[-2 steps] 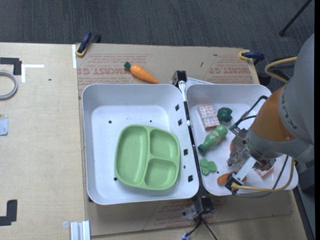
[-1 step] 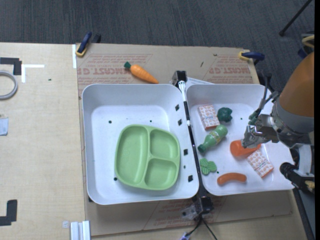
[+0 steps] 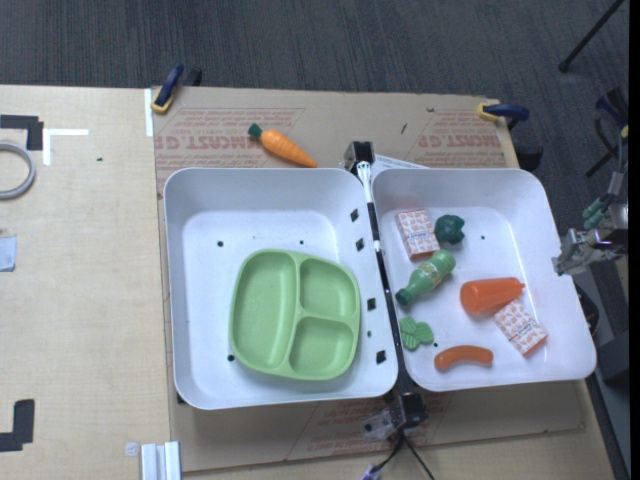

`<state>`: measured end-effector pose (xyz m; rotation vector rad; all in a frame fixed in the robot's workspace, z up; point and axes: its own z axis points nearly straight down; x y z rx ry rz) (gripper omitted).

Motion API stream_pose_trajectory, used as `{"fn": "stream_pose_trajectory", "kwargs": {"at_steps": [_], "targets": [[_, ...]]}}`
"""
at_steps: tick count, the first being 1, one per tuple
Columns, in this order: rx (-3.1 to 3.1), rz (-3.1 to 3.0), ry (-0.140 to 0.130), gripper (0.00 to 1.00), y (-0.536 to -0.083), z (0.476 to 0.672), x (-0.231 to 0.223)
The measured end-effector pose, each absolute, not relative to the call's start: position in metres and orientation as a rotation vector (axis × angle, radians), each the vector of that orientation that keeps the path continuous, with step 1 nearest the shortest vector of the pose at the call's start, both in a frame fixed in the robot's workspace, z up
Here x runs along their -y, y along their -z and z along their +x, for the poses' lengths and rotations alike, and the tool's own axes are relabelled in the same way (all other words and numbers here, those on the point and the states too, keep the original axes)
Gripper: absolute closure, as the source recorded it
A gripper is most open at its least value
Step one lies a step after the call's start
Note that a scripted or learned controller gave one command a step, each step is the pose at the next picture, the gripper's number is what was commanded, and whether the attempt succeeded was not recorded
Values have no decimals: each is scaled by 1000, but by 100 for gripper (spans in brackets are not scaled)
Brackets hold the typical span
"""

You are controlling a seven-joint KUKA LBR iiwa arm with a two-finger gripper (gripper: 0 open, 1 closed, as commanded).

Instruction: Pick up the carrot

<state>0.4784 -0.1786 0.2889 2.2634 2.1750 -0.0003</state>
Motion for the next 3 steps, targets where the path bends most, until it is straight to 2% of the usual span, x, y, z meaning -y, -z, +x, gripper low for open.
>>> {"fn": "stream_pose_trajectory", "kwargs": {"at_steps": [1,2,3], "targets": [[-2143,2275,-11,100,-124,515,143],[-2282,2157,0,100,-188,478,194],[-2267,2176,0,100,-92,477,135]]}}
